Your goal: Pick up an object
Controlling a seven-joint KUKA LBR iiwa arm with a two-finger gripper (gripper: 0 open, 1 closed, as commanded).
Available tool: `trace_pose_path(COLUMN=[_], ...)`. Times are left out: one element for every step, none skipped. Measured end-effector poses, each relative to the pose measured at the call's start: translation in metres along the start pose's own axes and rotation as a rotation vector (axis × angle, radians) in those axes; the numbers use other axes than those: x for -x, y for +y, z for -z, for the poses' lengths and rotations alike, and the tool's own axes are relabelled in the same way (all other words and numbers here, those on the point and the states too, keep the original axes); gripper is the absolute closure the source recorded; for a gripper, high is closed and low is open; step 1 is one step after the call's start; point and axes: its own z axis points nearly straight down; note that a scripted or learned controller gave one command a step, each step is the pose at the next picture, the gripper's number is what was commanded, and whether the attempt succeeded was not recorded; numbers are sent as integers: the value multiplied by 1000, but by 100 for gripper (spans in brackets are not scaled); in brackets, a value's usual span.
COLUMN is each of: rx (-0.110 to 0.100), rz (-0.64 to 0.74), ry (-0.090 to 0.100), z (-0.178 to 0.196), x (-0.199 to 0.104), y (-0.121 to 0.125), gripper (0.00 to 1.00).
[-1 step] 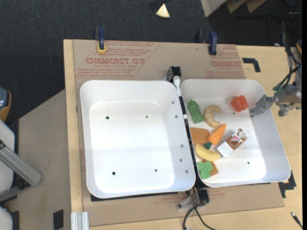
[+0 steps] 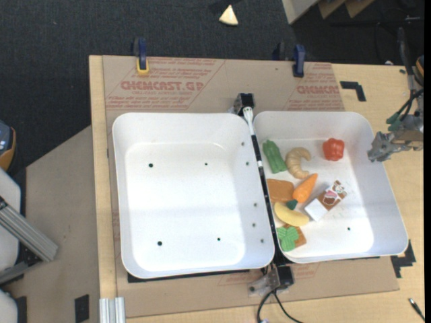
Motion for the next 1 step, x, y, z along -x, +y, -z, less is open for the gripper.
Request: trace_pose_path(rx=[-8], rz=[8], ry=[6], z=[-36], x=[-111], y=[17], gripper=[100])
